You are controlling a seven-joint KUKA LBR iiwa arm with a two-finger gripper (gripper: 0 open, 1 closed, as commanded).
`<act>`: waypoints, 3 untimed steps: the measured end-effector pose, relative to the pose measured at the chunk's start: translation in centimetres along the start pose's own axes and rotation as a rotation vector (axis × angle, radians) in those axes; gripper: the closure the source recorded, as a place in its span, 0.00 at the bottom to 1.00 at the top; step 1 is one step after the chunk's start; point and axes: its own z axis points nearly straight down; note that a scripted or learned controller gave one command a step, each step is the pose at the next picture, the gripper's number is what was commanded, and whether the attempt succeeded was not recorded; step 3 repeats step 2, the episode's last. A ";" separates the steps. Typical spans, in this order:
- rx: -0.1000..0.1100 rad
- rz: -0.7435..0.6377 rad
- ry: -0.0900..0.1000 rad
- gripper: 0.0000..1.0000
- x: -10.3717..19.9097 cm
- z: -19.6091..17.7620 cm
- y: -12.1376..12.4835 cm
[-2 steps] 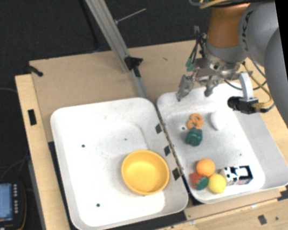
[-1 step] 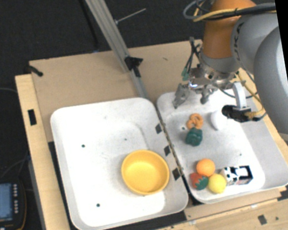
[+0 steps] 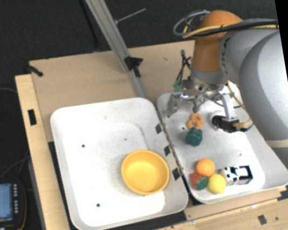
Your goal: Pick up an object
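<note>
The arm fills the right of the view, its orange band above the wrist, and bends down over the far end of the right bin. The pincer hangs at its tip, pointing down into that bin. I cannot tell how far it is open, because the wrist hardware hides the tips; nothing can be seen held in it.

The left bin lies well to the pincer's left, and in its near part sits a yellow bowl, well apart from the pincer.

Just below the pincer, toward the near side, lie 2 small things close together: an orange lump and a dark green lump. The orange one is the nearer and may be touching the tips, though that is unclear. Farther toward the near rim sit an orange ball, a yellow ball, a small red and green piece and a black and white block.

As I judge it, the task is at the reaching stage: everything seems to rest on the bin floor, nothing is lifted. The close, the grasp and the lift remain.
</note>
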 end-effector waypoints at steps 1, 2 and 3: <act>-0.008 -0.001 -0.001 1.00 -0.1 -1.5 0.2; -0.006 0.000 0.001 1.00 -0.4 -7.5 0.7; -0.006 0.000 0.001 1.00 -0.4 -7.5 0.7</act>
